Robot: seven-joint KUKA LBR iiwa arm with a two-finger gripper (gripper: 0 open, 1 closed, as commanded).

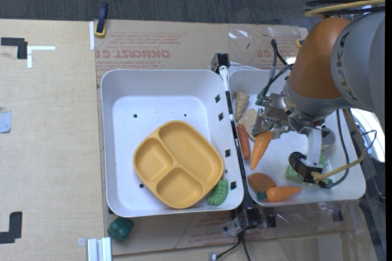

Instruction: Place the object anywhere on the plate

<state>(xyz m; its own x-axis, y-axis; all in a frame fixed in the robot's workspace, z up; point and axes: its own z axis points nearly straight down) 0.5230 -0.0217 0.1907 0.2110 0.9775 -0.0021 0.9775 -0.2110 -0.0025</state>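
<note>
A yellow three-compartment plate (177,163) lies in the left bin (122,131), with nothing on it. My gripper (267,128) hangs over the left part of the right bin (349,189), close to the divider between the bins. An orange carrot (260,149) hangs from it, thick end up between the fingers, tip pointing down and left. The carrot looks raised above the bin floor. The grey arm with its orange band (321,57) covers the bin's back right part.
The right bin also holds a red sausage (244,141), a pale bread stick (241,105), a brown cookie (261,181), a second carrot (283,193) and a green item (295,174). A green vegetable (218,192) lies by the plate's right edge. A green pepper (120,228) sits on the bench.
</note>
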